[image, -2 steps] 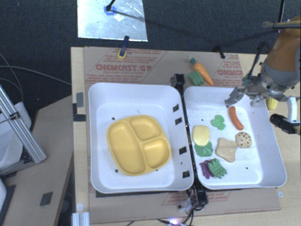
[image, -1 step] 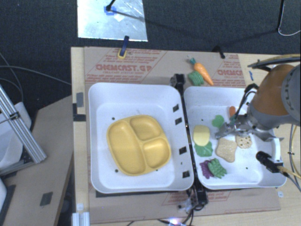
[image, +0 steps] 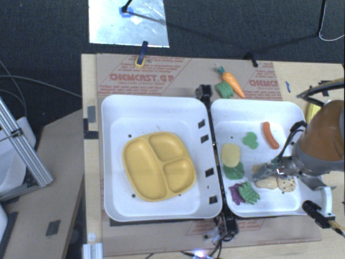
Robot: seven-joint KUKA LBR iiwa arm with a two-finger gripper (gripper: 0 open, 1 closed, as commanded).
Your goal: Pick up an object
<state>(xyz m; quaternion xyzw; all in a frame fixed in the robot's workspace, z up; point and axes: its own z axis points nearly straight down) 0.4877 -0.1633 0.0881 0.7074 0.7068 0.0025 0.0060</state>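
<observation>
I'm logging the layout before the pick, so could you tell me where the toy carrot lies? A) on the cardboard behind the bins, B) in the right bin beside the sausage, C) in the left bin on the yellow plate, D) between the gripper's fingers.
A: the carrot lies on the cardboard behind the right bin, outside both bins and far from the gripper.

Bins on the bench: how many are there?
2. The left bin holds a yellow divided plate; the right bin holds toy foods, where the gripper reaches.
</observation>
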